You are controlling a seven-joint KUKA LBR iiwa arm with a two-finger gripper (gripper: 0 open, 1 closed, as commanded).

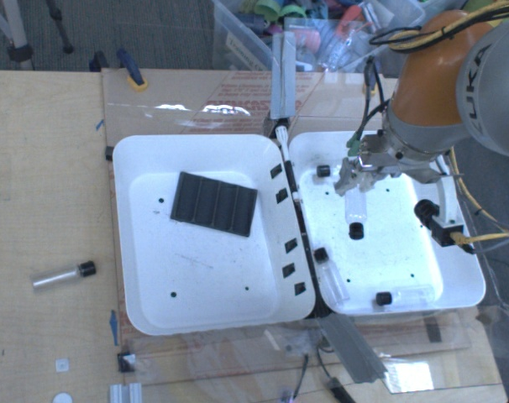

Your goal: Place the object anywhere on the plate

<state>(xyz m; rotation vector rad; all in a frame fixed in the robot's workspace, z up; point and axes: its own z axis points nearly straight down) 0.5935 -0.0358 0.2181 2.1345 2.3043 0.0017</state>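
While the gripper [355, 180] hangs low over the right bin [464, 288], a small clear vial with a dark cap [355, 225] lies just below it on the bin floor; whether the gripper is apart or together I cannot tell, and nothing visibly sits in it. The dark ribbed plate [214, 203] rests in the left bin [145, 300], well apart. To do this step well, I judge it should descend centred across the vial's narrow width, grip mid-body, then lift clear of the divider [290, 217] between the 2 bins.
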